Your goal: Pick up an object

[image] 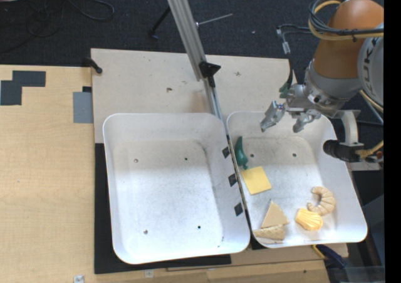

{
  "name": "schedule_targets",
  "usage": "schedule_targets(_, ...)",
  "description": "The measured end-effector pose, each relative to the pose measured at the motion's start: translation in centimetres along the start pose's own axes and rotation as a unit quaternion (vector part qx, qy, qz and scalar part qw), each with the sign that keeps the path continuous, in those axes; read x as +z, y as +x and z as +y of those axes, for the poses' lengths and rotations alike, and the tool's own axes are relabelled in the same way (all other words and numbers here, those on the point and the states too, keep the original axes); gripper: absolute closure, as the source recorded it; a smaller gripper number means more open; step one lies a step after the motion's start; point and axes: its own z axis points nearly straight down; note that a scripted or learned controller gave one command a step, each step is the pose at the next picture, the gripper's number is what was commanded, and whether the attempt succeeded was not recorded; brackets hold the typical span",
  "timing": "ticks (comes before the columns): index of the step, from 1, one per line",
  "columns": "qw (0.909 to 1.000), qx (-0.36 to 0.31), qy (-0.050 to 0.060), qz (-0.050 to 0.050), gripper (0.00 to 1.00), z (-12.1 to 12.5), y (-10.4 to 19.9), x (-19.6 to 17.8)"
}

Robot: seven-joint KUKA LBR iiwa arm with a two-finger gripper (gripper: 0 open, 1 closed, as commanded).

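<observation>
Arm (341,44) reaches in from the right; gripper (287,119) hangs over the far edge of the right bin (294,150), jaws spread apart, nothing between them. Objects sit in the near part of that bin, well apart from the gripper: yellow square block (256,180) just beside a green piece (239,152) at the left wall, tan wedge (274,215) near the front rim, small yellow lump (309,220) touching a curled beige piece (323,200). Left bin (164,188) sits alongside on the desk (37,175).
</observation>
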Motion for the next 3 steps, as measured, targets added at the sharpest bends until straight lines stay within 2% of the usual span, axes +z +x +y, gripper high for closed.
schedule_targets(2, 1.0, -0.001, 0.0, 0.0, 0.0, 1.4, -0.3, 11.1)
schedule_targets(3, 1.0, 0.002, -0.002, 0.0, 1.0, 1.4, -0.5, 9.8)
